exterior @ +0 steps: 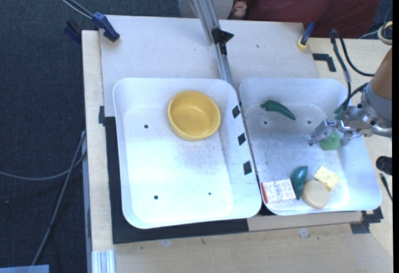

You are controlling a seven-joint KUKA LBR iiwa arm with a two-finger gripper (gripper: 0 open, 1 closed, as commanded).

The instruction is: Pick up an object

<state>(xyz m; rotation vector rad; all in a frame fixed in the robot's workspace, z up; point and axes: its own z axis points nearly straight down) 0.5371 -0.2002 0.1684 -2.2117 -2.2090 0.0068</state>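
So far the pick looks to be at the grasping stage and no further. The gripper (324, 133) sits low in the right bin (368, 194), near its right wall, reaching in from the right, and its metal tips are down at a small light-green object (331, 141) that lies on the bin floor. The tips are touching or just beside that piece, but the view is too small and cluttered there to tell whether they are spread or closed, or whether the green piece is truly between them, so a hold cannot be claimed. The piece appears to rest on the floor, so the lift is, by my judgement, not yet done. Other candidates lie untouched in the same bin: a dark green pepper-like piece (278, 109) toward the far left, and at the near edge a red-and-white packet (278, 191), a teal piece (299, 175), a round beige piece (315, 194) and a pale yellow block (326, 177) clustered together. The left bin (134, 203) holds a yellow bowl (194, 114) toward its far side. What remains is securing a grip and raising the thing clear.
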